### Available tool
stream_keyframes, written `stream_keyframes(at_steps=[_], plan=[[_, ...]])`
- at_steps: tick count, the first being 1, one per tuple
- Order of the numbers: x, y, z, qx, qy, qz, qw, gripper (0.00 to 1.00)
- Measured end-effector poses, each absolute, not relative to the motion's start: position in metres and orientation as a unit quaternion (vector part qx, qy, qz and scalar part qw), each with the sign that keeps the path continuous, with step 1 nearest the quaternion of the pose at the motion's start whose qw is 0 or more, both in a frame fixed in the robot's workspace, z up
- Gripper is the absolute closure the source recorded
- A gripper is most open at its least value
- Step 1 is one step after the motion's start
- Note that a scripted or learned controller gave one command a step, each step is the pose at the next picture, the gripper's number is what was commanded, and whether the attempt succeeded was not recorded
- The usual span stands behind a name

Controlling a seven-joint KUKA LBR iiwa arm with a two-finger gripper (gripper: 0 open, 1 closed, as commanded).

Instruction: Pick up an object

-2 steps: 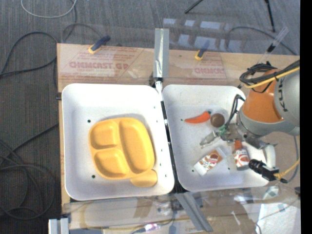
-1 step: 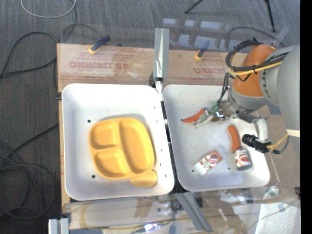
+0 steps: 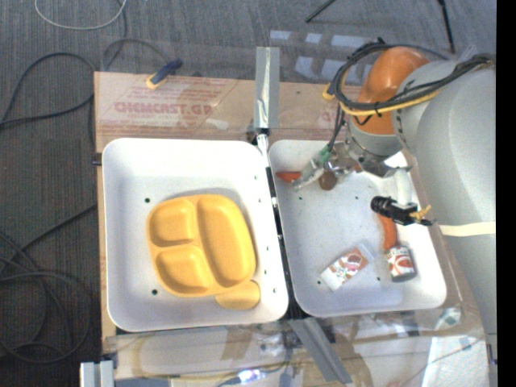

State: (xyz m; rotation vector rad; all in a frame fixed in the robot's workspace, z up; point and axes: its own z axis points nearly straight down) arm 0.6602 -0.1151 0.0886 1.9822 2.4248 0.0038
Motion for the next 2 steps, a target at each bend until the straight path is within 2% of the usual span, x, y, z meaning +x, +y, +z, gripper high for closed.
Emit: stream_keyframes(at_steps=[1,2], plan=[[0.661,-0.116,0.1,0.632,0.775,0.0001,0.007,1.0],[0.66,-0.081,0.183,0.676,0.737,-0.0016,0.0,1.0]])
